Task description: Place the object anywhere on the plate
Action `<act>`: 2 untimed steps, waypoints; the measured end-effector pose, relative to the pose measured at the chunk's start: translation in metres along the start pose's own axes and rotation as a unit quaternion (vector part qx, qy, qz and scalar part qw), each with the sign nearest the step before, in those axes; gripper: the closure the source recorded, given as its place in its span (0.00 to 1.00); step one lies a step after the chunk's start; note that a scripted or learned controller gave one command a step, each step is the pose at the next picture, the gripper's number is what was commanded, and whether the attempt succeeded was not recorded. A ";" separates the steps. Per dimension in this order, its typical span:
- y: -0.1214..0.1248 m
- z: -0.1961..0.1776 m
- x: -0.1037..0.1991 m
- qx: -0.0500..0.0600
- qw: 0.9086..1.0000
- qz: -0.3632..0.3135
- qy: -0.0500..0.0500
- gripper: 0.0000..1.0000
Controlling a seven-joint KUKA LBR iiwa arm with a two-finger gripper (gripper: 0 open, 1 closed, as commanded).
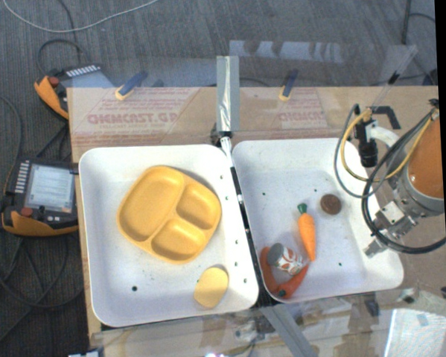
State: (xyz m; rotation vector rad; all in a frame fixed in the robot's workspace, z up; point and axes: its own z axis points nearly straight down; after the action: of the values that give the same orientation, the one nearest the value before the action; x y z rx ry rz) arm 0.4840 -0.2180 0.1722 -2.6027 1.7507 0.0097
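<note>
1. Yellow plate (170,212) sits in left bin (102,292), w/ a small yellow disc (211,286) near its front.
2. Carrot (307,234) lies in right bin (377,274), btw a brown disc (329,203) & a red-grey toy (286,266).
3. Arm (421,182) is at the right edge; can't tell its grip.

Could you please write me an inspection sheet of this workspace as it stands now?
Surface: left bin and right bin, white, side by side.
Job's things: yellow plate in left bin, nothing on it; carrot in right bin.
Clutter: pale yellow disc near the plate; brown disc; red and grey item at right bin's front.
Tool: arm at right bin's edge; fingers hidden.
Cables: yellow and black loops on arm.
Surroundings: pendant on floor.
</note>
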 end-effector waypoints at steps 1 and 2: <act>-0.003 0.001 -0.006 0.000 0.991 -0.130 0.000 1.00; -0.013 0.027 -0.007 -0.002 0.930 -0.367 0.000 1.00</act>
State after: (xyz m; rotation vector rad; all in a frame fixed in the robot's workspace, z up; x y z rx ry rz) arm 0.4933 -0.2063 0.1451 -3.0646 0.6750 0.0109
